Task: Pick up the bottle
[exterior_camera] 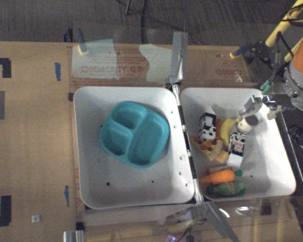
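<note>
Jaws: hanging over the far part of the right-hand shallow white plastic bin, at the end of the grey arm with the orange band. Whether they are released or clenched cannot be told at this slant; nothing is visibly between them.

Task item: small white bottle with black cow patches. It lies in the same bin, just below the jaws in the view. Its pale round top end points up toward them. Top end is very near the jaws; contact or a gap, cannot tell.

Other items, placed from the jaws:
- Yellow plastic banana, just to the view's left of the jaws, beside the bottle's top.
- Black-and-white cow-patterned carton, further left, past the banana, upright near the bin's left wall.
- Flat toy pizza slice with red spots, below-left of the jaws, next to the bottle's body.
- Orange toy carrot, well below the jaws, beyond the bottle's lower end.
- Green toy vegetable, just nearer than the carrot, by the near wall.

Left-hand white bin: well apart from the jaws. It holds a teal divided plastic plate.

Both bins sit on the brown cardboard-covered counter.
</note>
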{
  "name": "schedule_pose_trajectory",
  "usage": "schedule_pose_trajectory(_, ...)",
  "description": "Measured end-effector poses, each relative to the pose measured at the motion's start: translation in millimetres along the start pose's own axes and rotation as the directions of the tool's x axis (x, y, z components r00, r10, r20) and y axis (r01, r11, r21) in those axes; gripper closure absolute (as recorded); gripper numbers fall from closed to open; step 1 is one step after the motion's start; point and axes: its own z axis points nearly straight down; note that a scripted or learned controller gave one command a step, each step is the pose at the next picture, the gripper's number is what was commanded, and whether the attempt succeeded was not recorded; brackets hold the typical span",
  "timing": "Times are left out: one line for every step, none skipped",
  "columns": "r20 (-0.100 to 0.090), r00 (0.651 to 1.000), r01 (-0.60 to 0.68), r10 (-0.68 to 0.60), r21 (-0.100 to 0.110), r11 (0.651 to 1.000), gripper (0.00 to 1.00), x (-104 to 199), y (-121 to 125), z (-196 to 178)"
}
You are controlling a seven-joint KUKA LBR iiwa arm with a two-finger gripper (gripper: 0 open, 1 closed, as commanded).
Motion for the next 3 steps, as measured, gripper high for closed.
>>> schedule_pose_trajectory(0.000, 0.989, -0.148, 0.148, -0.003, 0.989, 0.00, 58, 43, -73)
schedule_pose_trajectory(0.001, 0.989, -0.148, 0.148, -0.002, 0.989, 0.00, 58, 43, -73)
schedule_pose_trajectory(0.001, 0.999, -0.043, 0.043, -0.003, 0.999, 0.00, 47, 24, -165)
